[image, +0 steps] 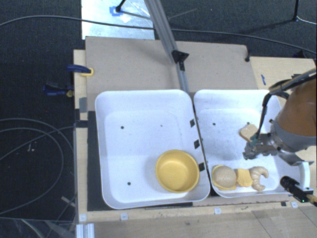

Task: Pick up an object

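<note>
From my seat I see the gripper (pixel 250 150) low over the right bin (pixel 223 105), its opening unreadable to me, with a tan piece (pixel 247 131) just beyond it, and below it a pale croissant-like object (pixel 259 177) lying with its long axis across the bin, ends curling toward the bin's near wall.

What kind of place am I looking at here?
Probably a robotics lab or test bench: a robot arm reaches over two white bins holding a yellow bowl and toy-like food pieces, with cables trailing across the dark carpet.
</note>
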### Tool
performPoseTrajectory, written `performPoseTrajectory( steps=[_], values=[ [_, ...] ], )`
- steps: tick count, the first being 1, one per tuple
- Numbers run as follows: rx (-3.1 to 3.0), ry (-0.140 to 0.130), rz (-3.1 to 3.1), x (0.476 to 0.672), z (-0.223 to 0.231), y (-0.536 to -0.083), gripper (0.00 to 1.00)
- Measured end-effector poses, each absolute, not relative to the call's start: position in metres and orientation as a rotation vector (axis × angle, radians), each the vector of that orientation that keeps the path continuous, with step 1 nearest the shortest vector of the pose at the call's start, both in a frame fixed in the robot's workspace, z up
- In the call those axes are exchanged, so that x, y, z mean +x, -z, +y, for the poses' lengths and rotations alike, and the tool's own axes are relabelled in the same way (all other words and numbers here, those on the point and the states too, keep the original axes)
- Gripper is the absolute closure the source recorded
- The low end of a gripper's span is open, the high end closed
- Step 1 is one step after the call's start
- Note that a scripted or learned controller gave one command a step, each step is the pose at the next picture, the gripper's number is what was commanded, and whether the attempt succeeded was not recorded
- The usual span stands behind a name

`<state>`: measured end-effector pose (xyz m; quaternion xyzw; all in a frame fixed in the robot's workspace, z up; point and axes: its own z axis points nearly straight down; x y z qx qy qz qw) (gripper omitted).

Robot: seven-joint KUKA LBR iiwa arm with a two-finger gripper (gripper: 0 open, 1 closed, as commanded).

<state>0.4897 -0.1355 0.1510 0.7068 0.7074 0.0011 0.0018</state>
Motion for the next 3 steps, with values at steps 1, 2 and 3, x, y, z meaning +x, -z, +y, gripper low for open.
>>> performPoseTrajectory(
  steps=[1, 2, 3],
  values=[
    [2.210, -0.008, 2.221, 0.491, -0.136, -0.215, 1.00],
    [2.212, -0.005, 2.223, 0.493, -0.136, -0.247, 1.00],
    [2.207, -0.006, 2.234, 0.499, -0.075, -0.250, 1.00]
  ],
)
